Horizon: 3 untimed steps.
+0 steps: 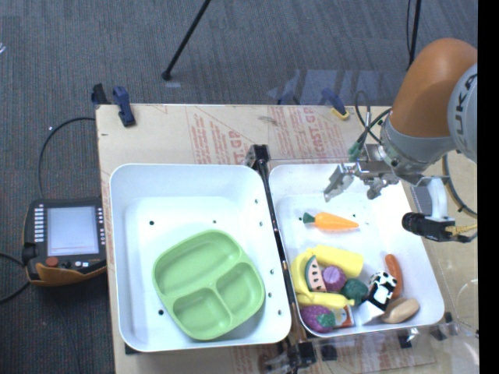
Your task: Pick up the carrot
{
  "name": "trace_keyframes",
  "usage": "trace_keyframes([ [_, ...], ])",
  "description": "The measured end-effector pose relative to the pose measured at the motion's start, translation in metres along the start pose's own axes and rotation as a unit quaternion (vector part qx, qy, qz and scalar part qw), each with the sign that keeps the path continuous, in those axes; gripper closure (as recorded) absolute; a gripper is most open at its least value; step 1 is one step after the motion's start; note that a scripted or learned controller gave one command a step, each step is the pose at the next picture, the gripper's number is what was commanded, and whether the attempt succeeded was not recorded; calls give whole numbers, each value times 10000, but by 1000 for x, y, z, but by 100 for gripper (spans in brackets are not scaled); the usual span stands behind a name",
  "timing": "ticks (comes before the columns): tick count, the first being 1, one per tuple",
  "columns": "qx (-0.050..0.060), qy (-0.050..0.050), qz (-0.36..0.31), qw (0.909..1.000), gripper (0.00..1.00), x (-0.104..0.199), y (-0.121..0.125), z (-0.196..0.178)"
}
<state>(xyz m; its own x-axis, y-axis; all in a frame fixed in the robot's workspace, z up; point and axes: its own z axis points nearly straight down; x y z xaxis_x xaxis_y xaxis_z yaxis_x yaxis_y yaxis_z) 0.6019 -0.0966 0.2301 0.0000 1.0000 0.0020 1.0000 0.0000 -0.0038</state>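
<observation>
A: Carrot (337, 222) first, then; where does it lie?

B: On the bare floor of the right bin (421, 232), in its upper half, lengthwise across, green tip to the left; nothing touches it.

A: Give me the rest, biggest down.

B: The arm (433, 100) reaches in from the right, its orange band above the wrist; the left bin (132, 209) holds a green divided plate (209, 284); the right bin's lower half is crowded with toy food, a yellow banana (337, 260) nearest the carrot; smallest, the gripper (355, 179), hovering just above and behind the carrot.

A: Grasping anything?

B: No; its two fingers stand spread apart, with nothing between them.

A: So how far along?

B: I'd judge it early; the approach looks roughly made, but the descent, the closing and the lift are all left.

A: Room to work?

B: Fair; clear floor lies around the carrot, the bin's far wall and the centre divider (269, 201) are apart from it; the food pile below is the nearer hazard.
</observation>
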Motion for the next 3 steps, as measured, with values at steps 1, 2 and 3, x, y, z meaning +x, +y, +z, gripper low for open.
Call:
trace_keyframes([
  [1,-30,-10,-51,10000,0,-25,0,131],
  [2,-6,0,1281,9918,0,-25,40,143],
  [3,4,8,1264,9920,100,-24,40,133],
])
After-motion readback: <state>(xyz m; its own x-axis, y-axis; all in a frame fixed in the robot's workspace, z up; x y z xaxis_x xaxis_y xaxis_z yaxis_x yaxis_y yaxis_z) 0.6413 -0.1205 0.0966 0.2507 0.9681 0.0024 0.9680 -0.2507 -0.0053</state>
